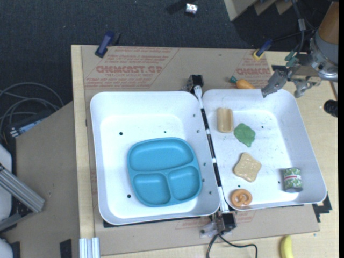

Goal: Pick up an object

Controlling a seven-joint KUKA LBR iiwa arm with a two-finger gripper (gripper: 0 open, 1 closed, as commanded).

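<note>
My open hand (285,85) hovers over the right bin's (306,144) far edge. Five items inside: bread (224,120), leaf (245,134), cracker (246,167), pretzel (241,198), can (292,179). One blue tray (164,171) fills the left bin (107,144).

Both bins (107,112) read as smooth white plastic, slight sheen; the right one is speckled with dark flecks. Blue divided tray (164,170): matt moulded plastic. Bench top (134,63) looks like raw brown board with red print, matt. Gripper (285,85): dull grey metal. Toy cracker (246,167) has a rough, dimpled surface. Small can (292,179) has a printed green label. Floor (54,15): dark carpet, coarse.
</note>
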